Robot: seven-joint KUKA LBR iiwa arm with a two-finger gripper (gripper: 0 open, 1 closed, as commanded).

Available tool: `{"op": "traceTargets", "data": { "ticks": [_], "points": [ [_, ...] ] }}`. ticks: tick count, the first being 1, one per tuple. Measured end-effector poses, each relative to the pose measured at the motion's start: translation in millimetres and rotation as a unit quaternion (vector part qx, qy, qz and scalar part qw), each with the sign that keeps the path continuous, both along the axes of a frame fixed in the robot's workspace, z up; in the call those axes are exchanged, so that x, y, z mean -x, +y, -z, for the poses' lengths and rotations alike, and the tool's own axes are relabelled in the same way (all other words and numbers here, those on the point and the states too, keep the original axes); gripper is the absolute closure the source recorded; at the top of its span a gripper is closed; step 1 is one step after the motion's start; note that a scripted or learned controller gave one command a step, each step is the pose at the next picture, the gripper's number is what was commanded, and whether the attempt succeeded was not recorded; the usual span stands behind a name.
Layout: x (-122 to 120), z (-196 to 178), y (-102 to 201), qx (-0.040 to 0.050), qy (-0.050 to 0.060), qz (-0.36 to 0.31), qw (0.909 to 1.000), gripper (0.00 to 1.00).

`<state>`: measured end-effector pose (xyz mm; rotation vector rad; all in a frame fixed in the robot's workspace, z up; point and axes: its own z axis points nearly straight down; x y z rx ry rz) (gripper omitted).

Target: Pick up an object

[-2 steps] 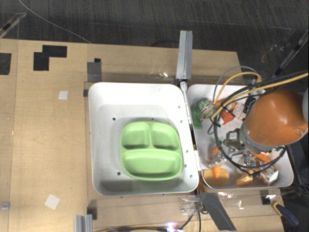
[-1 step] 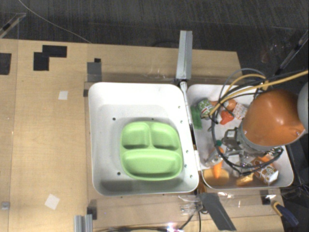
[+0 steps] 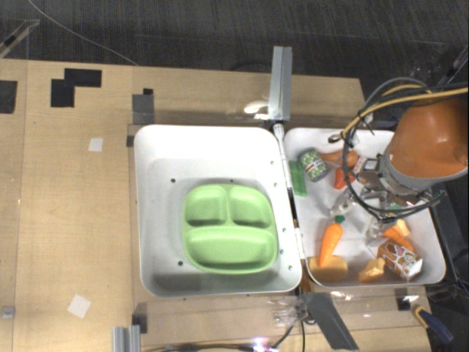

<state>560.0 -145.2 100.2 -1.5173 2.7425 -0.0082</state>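
Observation:
The right bin [image 3: 437, 268] holds several toy foods. An orange carrot [image 3: 330, 240] lies near its front left, above a tan bread piece [image 3: 329, 268]. A brown patterned carton [image 3: 399, 259] sits at the front right beside an orange-yellow piece [image 3: 372, 270]. A green-and-white packet [image 3: 311, 165] lies at the back left, with a red-orange item [image 3: 342, 169] beside it. My gripper [image 3: 364, 210] hangs over the middle of this bin, under the orange band [image 3: 431, 138]. It is between the carrot and an orange piece [image 3: 398, 232]. Nothing shows between its fingers.
The left bin [image 3: 157, 156] bears a green divided plate [image 3: 229, 227] in its middle. A metal divider post [image 3: 280, 83] stands between the bins at the back. Cables [image 3: 381, 101] loop above the wrist. Bare wooden bench [image 3: 66, 218] lies to the left.

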Motion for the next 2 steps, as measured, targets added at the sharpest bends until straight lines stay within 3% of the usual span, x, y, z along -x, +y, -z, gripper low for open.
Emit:
{"op": "traceTargets", "data": {
  "ticks": [1, 2],
  "points": [
    [51, 8, 20, 0.0005, -0.006, -0.004, 1.0000, 0.00],
    [65, 8, 43, 0.0015, -0.009, -0.029, 0.9995, 0.00]
  ]
}}
